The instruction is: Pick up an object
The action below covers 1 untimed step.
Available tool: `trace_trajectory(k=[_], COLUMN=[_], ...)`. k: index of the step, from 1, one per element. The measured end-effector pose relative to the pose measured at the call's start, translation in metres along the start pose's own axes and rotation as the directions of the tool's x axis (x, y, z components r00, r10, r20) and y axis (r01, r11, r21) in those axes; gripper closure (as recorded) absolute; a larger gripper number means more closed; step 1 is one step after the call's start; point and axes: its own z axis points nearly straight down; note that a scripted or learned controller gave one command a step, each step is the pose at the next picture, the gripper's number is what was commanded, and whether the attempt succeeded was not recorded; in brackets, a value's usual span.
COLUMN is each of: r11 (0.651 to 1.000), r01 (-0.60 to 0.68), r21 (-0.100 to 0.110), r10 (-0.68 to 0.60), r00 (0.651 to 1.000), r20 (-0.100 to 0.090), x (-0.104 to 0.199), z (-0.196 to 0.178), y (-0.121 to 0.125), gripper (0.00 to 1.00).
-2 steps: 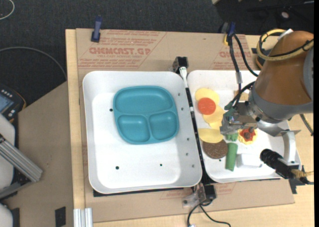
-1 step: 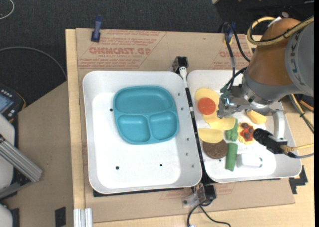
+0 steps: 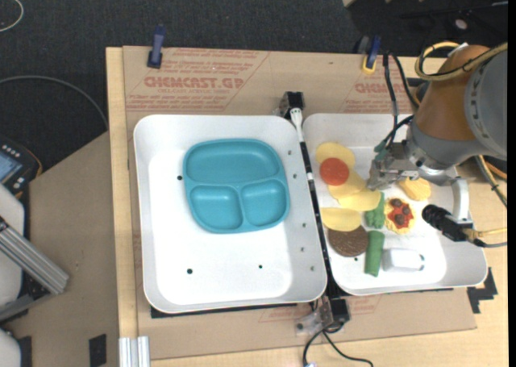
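End effector (image 3: 387, 173) – can't tell if open or closed – hangs right over the yellow food (image 3: 357, 193), w/ tomato (image 3: 334, 170) just left.

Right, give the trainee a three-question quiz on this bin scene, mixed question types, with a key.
1. True or false: the teal divided plate lies in the left bin.
2. Which bin is the gripper over? A. left bin B. right bin
3. Fill in: the long green toy vegetable in the right bin lies just right of the ____ disc.

Key
1. True
2. B
3. brown; the brown disc sits against its left side.
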Motion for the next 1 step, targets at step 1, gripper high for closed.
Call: trace_trajectory(k=[1], r11=[1.0], r01=[0.004], r21=[0.001], r10=[-0.004], r00=[1.0], r20=[-0.002], x=[0.0038], z=[-0.0036], y=[-0.001], gripper=[0.0])
